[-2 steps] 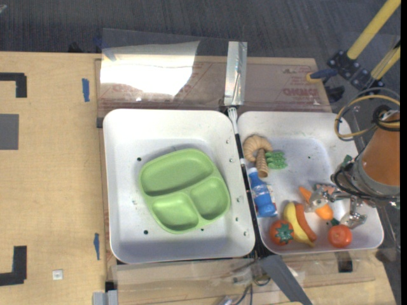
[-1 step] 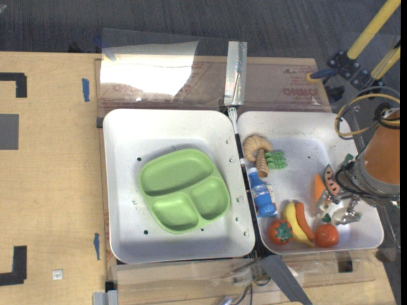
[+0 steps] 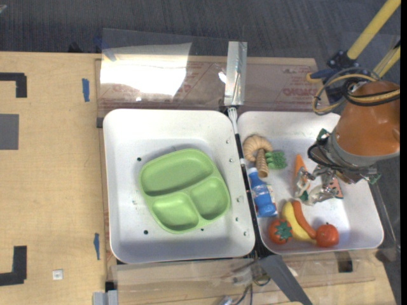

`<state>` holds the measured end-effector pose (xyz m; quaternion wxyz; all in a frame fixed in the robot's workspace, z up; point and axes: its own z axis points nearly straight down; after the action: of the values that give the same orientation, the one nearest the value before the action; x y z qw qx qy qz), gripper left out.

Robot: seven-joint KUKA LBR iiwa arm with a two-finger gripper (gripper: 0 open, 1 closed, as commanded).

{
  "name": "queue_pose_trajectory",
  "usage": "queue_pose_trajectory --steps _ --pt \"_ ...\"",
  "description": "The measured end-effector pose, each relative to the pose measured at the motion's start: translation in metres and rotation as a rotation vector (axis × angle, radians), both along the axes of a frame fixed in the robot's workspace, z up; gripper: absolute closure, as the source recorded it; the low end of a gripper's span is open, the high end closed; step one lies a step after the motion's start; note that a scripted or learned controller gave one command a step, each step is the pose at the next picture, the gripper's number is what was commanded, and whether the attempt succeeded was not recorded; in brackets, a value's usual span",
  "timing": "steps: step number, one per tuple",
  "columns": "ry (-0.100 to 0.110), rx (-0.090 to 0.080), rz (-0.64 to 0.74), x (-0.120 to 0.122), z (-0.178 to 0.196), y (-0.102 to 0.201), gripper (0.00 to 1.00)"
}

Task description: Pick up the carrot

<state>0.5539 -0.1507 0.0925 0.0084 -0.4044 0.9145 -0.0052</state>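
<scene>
Apparently the pick is not done: the carrot [image 3: 299, 164], a small orange piece, lies on the floor of the right bin [image 3: 362, 230], just beside the gripper [image 3: 320, 187], which hangs low over it. Whether the fingers are apart or together I cannot tell. Closing on the carrot and lifting it remain

I see the carrot [image 3: 302, 218], orange, slim, lying slanted in the right bin, resting against a yellow banana [image 3: 294, 216], between two tomatoes
</scene>
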Motion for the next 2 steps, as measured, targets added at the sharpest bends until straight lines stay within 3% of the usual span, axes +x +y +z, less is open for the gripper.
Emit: queue_pose_trajectory --steps 1,2 --pt "0.006 0.001 -0.002 -0.002 -0.002 -0.001 0.0" --pt "-0.007 0.006 -0.002 0.002 0.011 0.003 1.0"
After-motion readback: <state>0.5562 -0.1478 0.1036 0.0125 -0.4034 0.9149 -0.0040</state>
